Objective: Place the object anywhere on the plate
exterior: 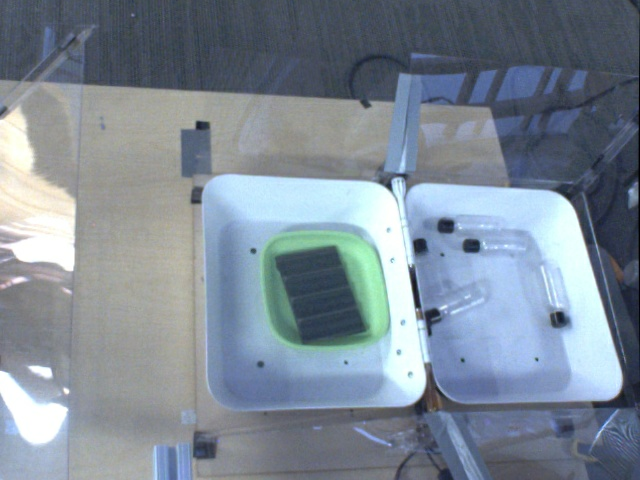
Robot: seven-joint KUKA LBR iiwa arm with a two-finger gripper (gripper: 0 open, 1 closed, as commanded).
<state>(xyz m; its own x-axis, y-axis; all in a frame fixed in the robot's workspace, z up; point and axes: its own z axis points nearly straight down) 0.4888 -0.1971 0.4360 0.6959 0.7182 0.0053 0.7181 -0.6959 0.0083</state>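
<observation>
I see a dark ribbed block lying on the green plate in the left bin; four clear tubes scattered in the right bin.

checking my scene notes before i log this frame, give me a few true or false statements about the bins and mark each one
1. The green plate sits in the left bin. True.
2. A dark ridged block lies on the plate. True.
3. The clear tubes are in the left bin. False: the tubes lie in the right bin.
4. There are two tubes. False: four show, each with a dark cap.
5. One tube leans over the wall between the bins onto the plate. False: all tubes lie flat inside the right bin, apart from the plate.
</observation>
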